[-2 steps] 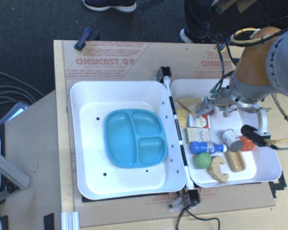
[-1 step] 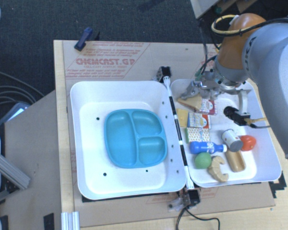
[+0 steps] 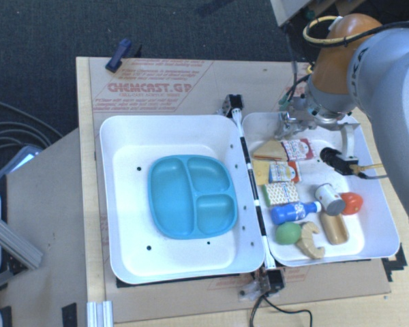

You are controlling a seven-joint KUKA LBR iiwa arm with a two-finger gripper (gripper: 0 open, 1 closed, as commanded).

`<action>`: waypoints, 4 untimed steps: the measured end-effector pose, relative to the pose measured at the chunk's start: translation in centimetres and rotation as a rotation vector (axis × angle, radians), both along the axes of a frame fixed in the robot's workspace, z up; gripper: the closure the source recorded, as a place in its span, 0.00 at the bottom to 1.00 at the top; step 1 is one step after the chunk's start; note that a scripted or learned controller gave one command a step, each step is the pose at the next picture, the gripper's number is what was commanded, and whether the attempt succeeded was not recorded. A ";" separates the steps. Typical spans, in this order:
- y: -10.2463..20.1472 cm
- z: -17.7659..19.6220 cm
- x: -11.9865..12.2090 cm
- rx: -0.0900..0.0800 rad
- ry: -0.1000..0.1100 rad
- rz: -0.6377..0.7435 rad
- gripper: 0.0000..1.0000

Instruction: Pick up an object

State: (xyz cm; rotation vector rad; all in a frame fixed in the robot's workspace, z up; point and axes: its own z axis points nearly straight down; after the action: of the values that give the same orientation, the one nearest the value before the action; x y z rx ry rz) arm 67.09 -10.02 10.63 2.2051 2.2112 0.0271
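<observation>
reaching in from the right, the arm (image 3: 388, 67) covers the right bin's (image 3: 382, 240) far corner, and its wrist hides most of the gripper (image 3: 294, 122), so whether the jaws are open or closed cannot be told, nor whether they hold anything. the gripper hangs low at the bin's far end, just above a red-and-white packet (image 3: 297, 148). nearer lie a tan wedge (image 3: 269, 150), a blue bottle (image 3: 293, 212), a green ball (image 3: 288, 234) and a can (image 3: 329, 198). the left bin (image 3: 123, 251) bears a blue plate (image 3: 191, 196).
</observation>
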 end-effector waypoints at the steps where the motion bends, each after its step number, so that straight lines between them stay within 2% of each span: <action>1: 0.0 -0.1 0.0 0.000 0.002 0.000 0.00; 2: 0.6 -1.6 -0.1 -0.004 0.014 -0.002 0.00; 3: 0.6 -0.3 0.1 -0.005 0.008 -0.001 1.00; 4: 0.6 -0.4 0.1 -0.005 0.009 -0.001 0.00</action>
State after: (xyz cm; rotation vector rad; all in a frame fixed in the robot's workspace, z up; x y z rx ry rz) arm 67.16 -9.41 10.26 2.2078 2.2124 0.0124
